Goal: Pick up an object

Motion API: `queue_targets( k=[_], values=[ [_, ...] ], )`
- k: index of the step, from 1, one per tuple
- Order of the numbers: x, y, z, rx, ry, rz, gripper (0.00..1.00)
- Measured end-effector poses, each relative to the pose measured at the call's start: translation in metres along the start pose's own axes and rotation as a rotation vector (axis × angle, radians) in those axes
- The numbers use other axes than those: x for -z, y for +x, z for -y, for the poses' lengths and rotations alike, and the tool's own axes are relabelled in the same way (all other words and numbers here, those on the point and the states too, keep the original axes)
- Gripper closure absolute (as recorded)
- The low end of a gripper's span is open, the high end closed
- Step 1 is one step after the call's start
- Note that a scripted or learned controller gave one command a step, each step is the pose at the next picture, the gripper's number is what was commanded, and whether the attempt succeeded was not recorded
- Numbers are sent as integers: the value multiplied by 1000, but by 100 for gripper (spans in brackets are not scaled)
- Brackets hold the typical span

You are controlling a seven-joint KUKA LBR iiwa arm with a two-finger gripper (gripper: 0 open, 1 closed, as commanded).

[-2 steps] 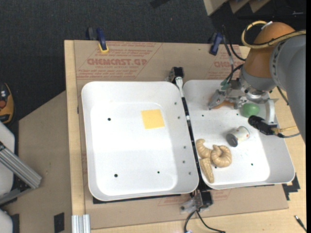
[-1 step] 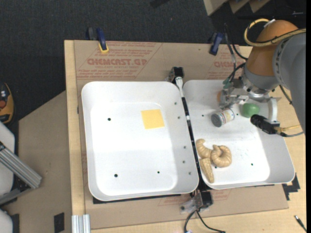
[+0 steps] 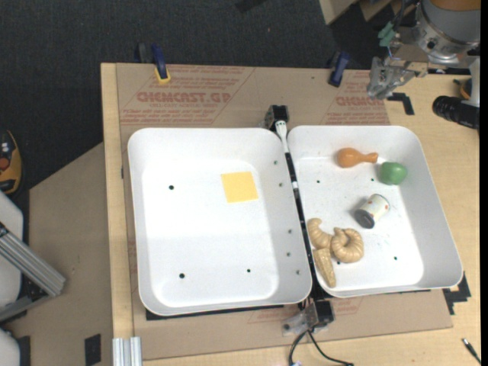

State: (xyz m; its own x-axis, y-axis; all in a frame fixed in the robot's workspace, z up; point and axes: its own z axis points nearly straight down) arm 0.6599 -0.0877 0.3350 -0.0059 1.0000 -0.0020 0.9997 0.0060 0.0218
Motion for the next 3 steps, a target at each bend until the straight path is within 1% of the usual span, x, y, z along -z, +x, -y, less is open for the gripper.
queue_targets(
  k=[1, 2, 3],
  values=[
    [20, 32, 30, -2, 22, -4, 100],
    [215, 54, 100, -3, -2, -2, 100],
    [84, 98, 162, -2, 38, -4, 100]
  ],
)
